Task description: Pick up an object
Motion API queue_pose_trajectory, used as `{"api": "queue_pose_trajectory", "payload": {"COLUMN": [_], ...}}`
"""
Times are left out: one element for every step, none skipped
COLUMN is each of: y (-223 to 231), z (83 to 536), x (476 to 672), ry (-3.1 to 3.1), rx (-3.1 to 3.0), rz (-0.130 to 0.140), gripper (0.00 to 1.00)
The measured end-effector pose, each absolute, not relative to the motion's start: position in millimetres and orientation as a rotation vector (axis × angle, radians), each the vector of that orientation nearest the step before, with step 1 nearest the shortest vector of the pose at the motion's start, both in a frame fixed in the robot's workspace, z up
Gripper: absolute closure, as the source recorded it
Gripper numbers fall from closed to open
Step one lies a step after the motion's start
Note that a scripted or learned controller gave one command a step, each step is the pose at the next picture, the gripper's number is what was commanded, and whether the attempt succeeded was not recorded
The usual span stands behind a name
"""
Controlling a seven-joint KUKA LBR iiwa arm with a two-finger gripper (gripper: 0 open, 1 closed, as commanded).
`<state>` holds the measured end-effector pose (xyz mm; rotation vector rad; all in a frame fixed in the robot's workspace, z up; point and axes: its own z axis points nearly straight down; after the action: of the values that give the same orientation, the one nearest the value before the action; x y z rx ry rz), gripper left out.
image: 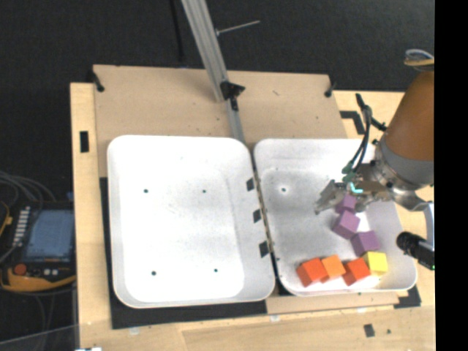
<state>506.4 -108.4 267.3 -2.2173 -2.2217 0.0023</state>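
Right bin (pixel 292 159): blocks (pixel 344 268) crowd the near rim; gripper (pixel 348 198) over a purple block (pixel 346 223), grip unclear.

robot lab | wooden bench (pixel 84 196) | two white bins (pixel 128 152) | teach pendant (pixel 36 243) | cables (pixel 14 185)
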Motion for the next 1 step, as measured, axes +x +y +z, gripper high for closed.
{"api": "queue_pose_trajectory", "payload": {"y": [-108.8], "z": [269.5], "x": [507.1], "ry": [-2.221], "rx": [-2.225], "rz": [-0.003], "gripper": [0.00]}}
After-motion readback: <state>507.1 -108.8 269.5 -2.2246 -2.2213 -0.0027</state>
